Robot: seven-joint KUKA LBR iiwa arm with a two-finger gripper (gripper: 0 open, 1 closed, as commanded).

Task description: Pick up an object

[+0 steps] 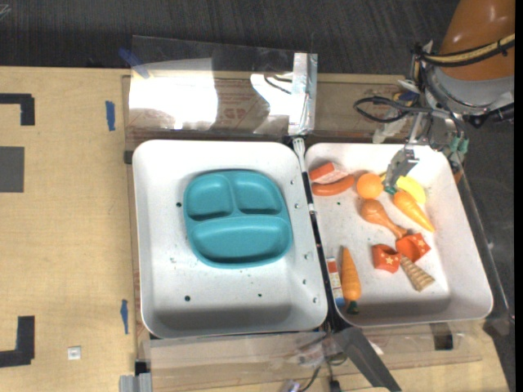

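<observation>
My gripper (427,157) hangs over the far right corner of the right bin (470,296), open, with nothing between its fingers (400,168). Just beneath and in front of it lie a yellow toy (413,191), an orange cone-shaped toy (415,212) and an orange ball (369,186). Further left sit a red sausage-like toy (335,187) and a red-and-white piece (322,171). A tan pear-shaped toy (377,214), two red pieces (385,257) (413,246), a waffle cone (419,277) and a carrot (350,274) lie nearer the front.
The left bin (155,276) holds a teal divided plate (237,217). A clear plastic sheet (221,92) stands behind the left bin. The divider wall (313,235) between the bins runs close to the carrot. Cables (384,104) hang near the wrist.
</observation>
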